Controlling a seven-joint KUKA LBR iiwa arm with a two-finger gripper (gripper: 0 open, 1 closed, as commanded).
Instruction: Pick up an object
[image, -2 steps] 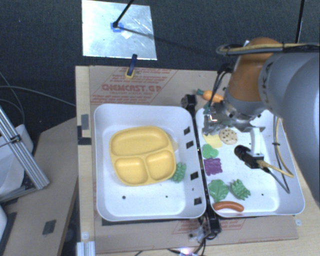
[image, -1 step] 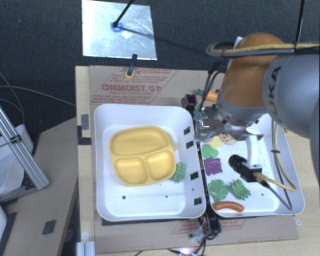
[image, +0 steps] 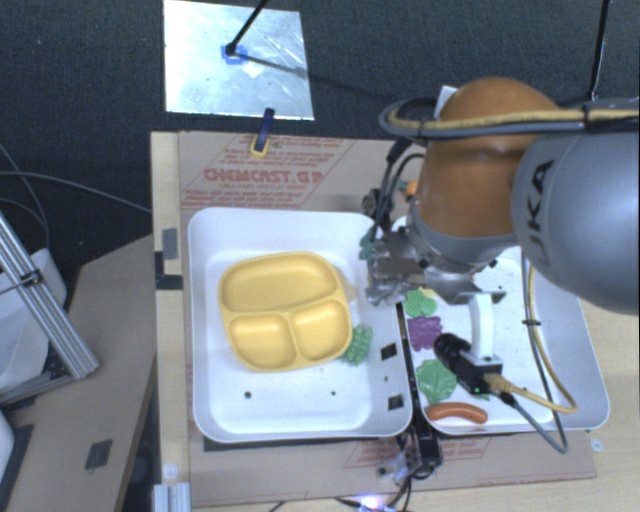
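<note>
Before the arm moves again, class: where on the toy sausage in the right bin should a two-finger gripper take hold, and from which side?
Grip the toy sausage across its narrow middle, coming straight down from above. It lies flat and lengthwise near the right bin's front edge, so fingers probably close best across its short width, front to back. The green leafy toy sits close behind, so room there looks tight.

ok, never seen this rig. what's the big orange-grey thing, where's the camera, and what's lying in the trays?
One camera looks down at a slant on the bench. The big grey and orange shape is a robot arm reaching in from the right; its wrist hangs over the seam between two shallow white bins.

The left bin holds a yellow divided plate and a small green leafy toy. The right bin holds toy food: a purple grape bunch, green pieces and a sausage.

The arm's own bulk hides whether anything is held.
</note>
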